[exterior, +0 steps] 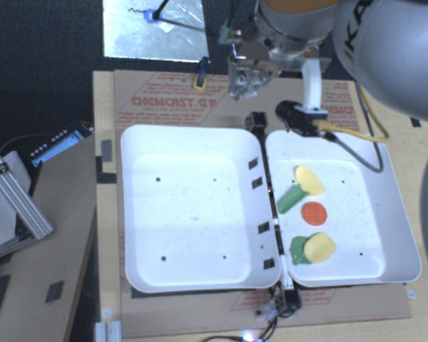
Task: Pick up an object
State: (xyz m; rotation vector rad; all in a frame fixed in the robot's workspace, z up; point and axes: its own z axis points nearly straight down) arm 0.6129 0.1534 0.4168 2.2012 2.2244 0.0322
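Note:
The right bin (385, 212) holds several small objects near its left side. A yellow piece (308, 180) lies on top, with a green stick-shaped piece (289, 199) just below and left of it. An orange-red disc (314, 213) rests under them. Lower down, a yellow lump (319, 246) touches a green lump (299, 251). My gripper (245, 81) hangs high over the far edge of the bench, beyond the seam between the two bins, well away from the objects. It looks blurred and nothing shows in it.
The left bin (192, 205) sits beside the right one, joined by black clips (262, 198) along the seam. A yellow cable (349, 130) runs over the right bin's far rim. A foil sheet (153, 16) lies at the back left.

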